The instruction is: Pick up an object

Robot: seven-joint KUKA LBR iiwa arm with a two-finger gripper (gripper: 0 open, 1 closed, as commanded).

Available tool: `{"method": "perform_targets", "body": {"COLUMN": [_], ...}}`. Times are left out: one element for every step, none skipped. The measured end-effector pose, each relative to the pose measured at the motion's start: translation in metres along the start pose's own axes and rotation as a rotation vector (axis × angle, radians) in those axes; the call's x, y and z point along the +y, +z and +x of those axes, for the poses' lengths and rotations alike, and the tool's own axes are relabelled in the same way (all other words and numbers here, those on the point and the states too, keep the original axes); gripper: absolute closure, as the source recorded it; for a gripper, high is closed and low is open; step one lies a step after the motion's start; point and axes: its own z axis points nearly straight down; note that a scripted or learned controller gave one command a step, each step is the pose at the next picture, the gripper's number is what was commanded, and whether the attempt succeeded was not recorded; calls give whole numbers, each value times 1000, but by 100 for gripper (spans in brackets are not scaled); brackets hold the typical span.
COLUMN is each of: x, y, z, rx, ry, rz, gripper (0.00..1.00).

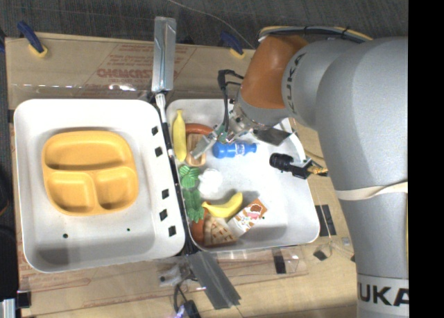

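Crowding is my chief worry here. My pincer (222,135) hangs low at the far end of the right bin (305,205), just above the blue bottle (232,148). I take the bottle for the object to lift. It lies on its side on the bin floor, close under my wrist. The wrist hides the tip from this slanted view, so I cannot tell whether the pincer is spread or pressed together, and nothing shows the bottle gripped. A round bottle lying flat may roll or squirt sideways if I close off its middle, and then I would come up with nothing. The red thing (198,129) and the upper banana (179,136) sit just beside it, toward the bin's left wall. A slightly misplaced descent could land on one of them, jam against it, or drag it along with the bottle. The greens (189,185) and the white ball (210,181) lie near enough to be nudged if the bottle skids that way. The yellow tray (90,171) in the left bin (28,240) is well apart and in no danger.
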Motion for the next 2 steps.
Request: {"method": "perform_targets", "body": {"x": [24,25], "y": [3,-9], "z": [-9,-9], "rx": [5,5], "ry": [238,234], "rz": [3,1], "gripper": [0,100]}}
